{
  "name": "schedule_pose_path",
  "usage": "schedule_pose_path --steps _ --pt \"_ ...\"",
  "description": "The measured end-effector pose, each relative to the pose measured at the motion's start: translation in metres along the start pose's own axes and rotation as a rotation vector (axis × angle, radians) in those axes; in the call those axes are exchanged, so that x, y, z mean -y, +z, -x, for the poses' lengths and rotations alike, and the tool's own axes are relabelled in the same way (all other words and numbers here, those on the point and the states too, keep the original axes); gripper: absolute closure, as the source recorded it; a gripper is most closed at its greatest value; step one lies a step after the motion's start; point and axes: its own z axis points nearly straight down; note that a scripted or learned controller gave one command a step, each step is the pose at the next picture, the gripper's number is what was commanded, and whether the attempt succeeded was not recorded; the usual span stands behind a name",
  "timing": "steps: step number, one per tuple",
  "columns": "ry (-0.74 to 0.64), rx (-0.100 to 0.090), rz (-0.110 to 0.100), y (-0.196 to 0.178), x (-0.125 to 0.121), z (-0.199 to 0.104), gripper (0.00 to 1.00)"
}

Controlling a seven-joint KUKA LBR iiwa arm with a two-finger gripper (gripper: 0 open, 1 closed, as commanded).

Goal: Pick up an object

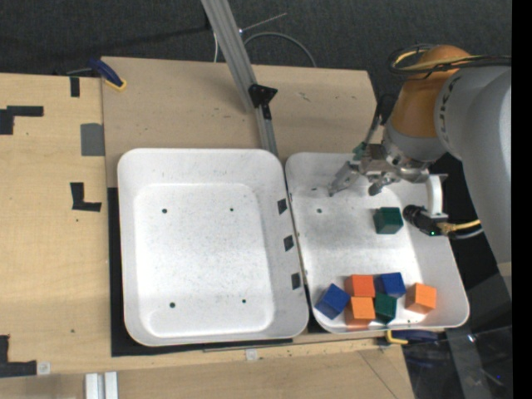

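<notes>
Camera view: end effector (359,184) spread, holding nothing, above right bin (332,239); green block (387,219) lies just beside, likely target since isolated.

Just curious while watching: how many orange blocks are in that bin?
3, all near the right bin's front edge: one orange block beside a blue one, another below it, a third farthest right. Stacked blocks might hide more.

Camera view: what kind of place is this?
Likely a robotics lab grasping rig: a plywood bench, two white bins side by side, coloured blocks in the right one, and the arm's pincer above.
</notes>
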Motion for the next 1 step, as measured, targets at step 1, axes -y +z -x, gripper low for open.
schedule_pose_path --steps 1 --pt "-0.001 0.0 0.005 -0.0134 -0.0014 -0.0003 1.0"
